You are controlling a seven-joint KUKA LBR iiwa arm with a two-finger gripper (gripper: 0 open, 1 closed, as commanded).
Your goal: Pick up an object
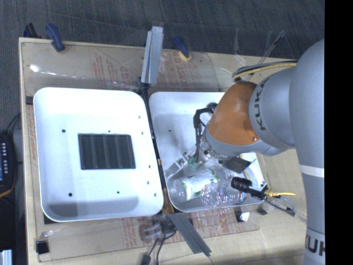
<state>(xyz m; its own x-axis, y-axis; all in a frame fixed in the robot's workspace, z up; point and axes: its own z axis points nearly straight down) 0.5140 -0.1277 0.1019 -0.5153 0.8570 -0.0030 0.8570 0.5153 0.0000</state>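
Camera view: crumpled clear plastic bottle (201, 185).

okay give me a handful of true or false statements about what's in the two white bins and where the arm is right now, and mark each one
1. The grey arm with the orange band is over the right-hand white bin. True.
2. A crumpled clear plastic bottle with a green-and-white label lies in the left-hand white bin. False: it lies in the right-hand bin, near its front edge.
3. The left-hand bin has a dark ribbed rectangular panel on its floor. True.
4. Blue clamps grip the bench's far edge. True.
5. The arm reaches in from the view's left. False: it comes in from the right.
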